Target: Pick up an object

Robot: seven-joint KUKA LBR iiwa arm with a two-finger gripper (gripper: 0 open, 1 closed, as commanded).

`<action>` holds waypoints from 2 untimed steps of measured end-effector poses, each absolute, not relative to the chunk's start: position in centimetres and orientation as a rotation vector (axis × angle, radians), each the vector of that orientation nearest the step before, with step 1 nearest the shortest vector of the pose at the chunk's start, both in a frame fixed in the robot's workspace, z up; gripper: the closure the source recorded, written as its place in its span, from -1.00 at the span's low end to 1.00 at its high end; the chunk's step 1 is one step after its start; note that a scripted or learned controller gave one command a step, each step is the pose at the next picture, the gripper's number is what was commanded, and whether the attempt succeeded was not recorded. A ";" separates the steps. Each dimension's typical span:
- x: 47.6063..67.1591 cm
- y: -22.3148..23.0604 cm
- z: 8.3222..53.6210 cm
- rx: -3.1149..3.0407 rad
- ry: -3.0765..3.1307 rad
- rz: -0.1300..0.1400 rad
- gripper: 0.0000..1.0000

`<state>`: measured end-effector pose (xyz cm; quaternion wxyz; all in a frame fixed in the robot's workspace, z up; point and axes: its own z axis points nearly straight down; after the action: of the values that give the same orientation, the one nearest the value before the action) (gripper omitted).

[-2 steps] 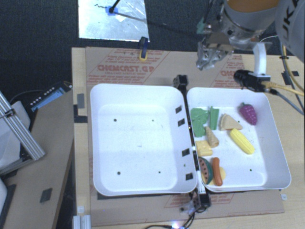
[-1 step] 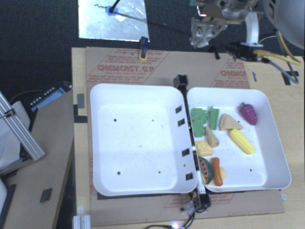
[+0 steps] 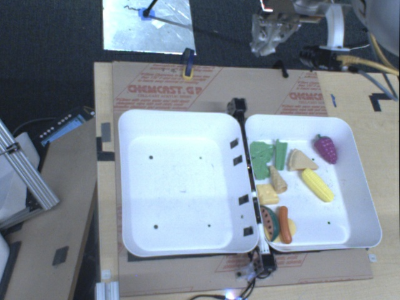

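Note:
The right bin [image 3: 356, 186] holds several toy foods: a purple grape bunch [image 3: 325, 148], a yellow corn cob [image 3: 317, 185], a tan wedge [image 3: 300, 160], green pieces [image 3: 267, 155], a yellow cheese block [image 3: 267, 195], a watermelon slice [image 3: 268, 223] and an orange carrot-like stick [image 3: 284, 224]. My gripper [image 3: 269, 39] hangs high above the bench's far edge, well behind the right bin, with nothing visible between its fingers.
The left bin [image 3: 181, 180] lies beside the right one, joined by a black clip strip [image 3: 240, 167]. A cardboard sheet [image 3: 162, 86] underlies both. A shiny metal plate [image 3: 147, 17] lies at the far left. Cables [image 3: 369, 61] run at the far right.

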<state>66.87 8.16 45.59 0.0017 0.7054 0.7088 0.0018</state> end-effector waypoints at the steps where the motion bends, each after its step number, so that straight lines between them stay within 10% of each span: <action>1: 66.9 8.9 48.3 2.214 2.224 0.006 1.00; 2: 66.8 12.2 50.6 2.213 2.226 0.006 1.00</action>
<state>66.85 12.21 50.61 0.0012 0.7050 0.7092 0.0021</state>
